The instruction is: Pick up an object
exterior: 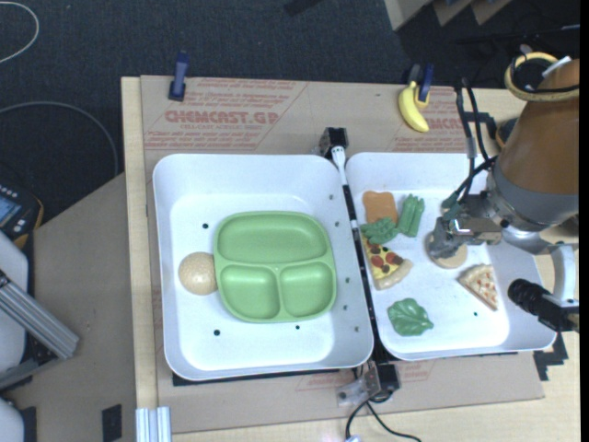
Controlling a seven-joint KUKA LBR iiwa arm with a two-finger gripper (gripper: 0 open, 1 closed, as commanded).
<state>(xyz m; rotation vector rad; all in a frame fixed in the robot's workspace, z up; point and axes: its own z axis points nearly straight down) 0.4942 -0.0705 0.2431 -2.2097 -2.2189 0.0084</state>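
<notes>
Near you, the lettuce leaf (409, 317) lies loose; your gripper (448, 247), grip state unclear, risks nudging the pizza slice (480, 284) aside.

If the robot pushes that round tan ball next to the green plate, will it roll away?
Probably a little. The round tan ball looks smooth and rounded, so a push would likely roll it. It sits against the green divided plate inside the left white bin, whose raised walls should stop it. It looks like toy food, likely light.
</notes>
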